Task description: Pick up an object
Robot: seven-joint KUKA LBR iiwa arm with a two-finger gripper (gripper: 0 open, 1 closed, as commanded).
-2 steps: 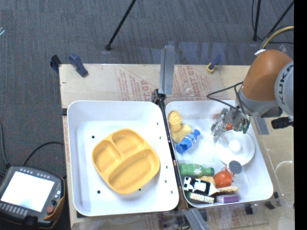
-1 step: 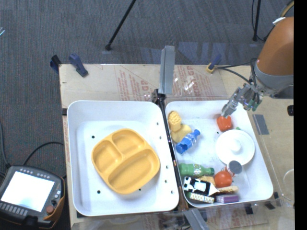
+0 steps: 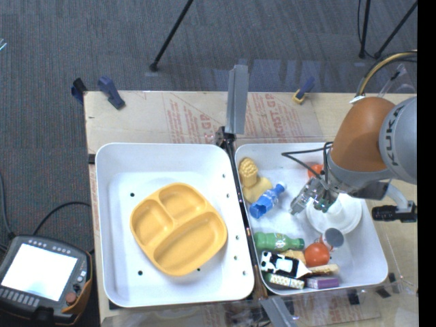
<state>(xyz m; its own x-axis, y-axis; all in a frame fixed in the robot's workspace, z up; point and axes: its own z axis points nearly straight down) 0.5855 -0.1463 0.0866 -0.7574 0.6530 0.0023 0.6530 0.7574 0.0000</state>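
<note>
The worktop carries two white bins side by side: the left bin contains a yellow divided plate, and the right bin contains the small objects. The arm reaches in from the right, with the gripper low over the right bin, beside a white bowl; gripper state cannot be determined. Near the gripper lie a yellow figure, a blue bottle, a green bottle and a red ball
</note>
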